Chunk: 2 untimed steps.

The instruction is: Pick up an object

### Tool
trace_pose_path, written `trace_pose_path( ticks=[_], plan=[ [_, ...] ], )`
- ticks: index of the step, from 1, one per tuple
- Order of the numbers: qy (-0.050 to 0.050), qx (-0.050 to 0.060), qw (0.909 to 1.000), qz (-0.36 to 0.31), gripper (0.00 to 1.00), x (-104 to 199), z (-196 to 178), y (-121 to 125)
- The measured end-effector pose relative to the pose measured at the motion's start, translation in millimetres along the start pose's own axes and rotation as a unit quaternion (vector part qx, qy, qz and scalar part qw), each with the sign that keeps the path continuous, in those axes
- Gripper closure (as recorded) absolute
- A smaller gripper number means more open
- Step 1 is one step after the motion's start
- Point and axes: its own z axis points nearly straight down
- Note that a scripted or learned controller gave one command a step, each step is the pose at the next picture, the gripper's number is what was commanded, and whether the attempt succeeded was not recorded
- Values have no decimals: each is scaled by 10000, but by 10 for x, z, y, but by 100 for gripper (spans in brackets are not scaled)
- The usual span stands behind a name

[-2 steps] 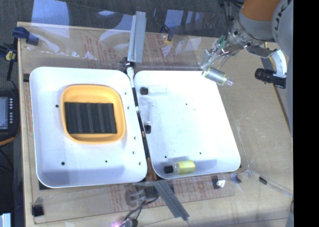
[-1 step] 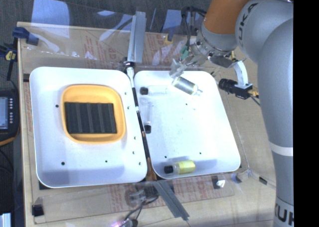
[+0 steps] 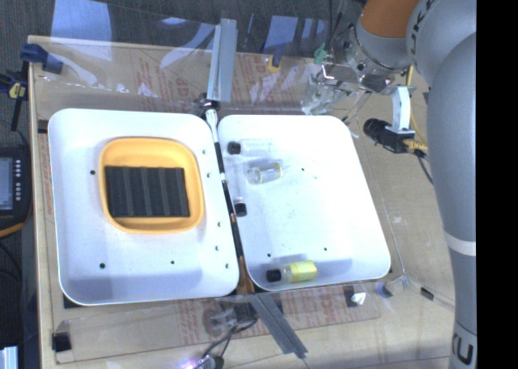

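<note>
My gripper [image 3: 333, 91] hangs over the far rim of the right bin [image 3: 364, 222], just below the arm's orange band. A faint translucent shape shows right under it; I cannot tell what it is or whether it is held. In the right bin, a clear small bottle [image 3: 261, 170] lies near the far left corner. A small black piece [image 3: 234, 148] sits beside it. A yellow tube with a black cap [image 3: 293, 272] lies along the near wall. The left bin [image 3: 73, 254] holds a yellow tray with a black slatted insert [image 3: 149, 186].
A metal divider rail [image 3: 220, 60] runs back from between the bins. Cables and a black connector [image 3: 387, 134] hang to the right of the right bin. A dark device [image 3: 12, 185] sits at the bench's left edge.
</note>
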Motion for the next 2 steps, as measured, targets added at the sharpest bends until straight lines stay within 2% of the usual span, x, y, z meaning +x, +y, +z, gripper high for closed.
trace_pose_path(
  ticks=[1,2],
  plan=[
    [5,13,9997,-261,100,902,382,-69],
    [4,-1,9999,130,100,134,-231,-10]
  ],
)
